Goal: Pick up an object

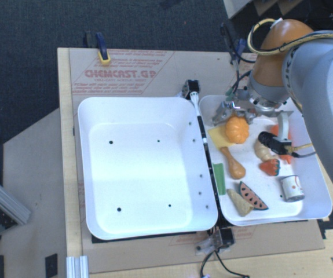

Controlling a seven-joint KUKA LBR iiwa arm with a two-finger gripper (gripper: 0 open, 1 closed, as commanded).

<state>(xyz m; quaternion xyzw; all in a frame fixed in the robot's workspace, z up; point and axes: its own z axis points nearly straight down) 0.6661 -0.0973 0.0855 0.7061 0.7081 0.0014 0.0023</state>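
**Sam:** Two white bins sit side by side. Which one has the orange ball (237,130) in it?

**Mia:** The right bin (282,210). The ball is near the far end, close to the wall next to the left bin (143,172).

**Sam:** Where is the gripper (236,110)?

**Mia:** Just behind the orange ball, on its far side. It is very close to the top of the ball. It may be touching, but I cannot tell.

**Sam:** Is it squeezing the ball?

**Mia:** I cannot tell if it is clamped or let go. I also cannot tell if the ball is lifted up or down on the bin floor.

**Sam:** What is next to the ball?

**Mia:** A flat yellow piece (217,136) is right beside the ball, on the side toward the left bin. A tan toy (233,162) with a thin neck is just in front of the ball. A green stick (218,178) is a bit farther in front, along the wall.

**Sam:** And on the other side?

**Mia:** A pale lump (263,150) is near the ball, and a red piece (270,167) is just past it. A watermelon slice (252,197) and a small can (292,188) are well in front of the ball.
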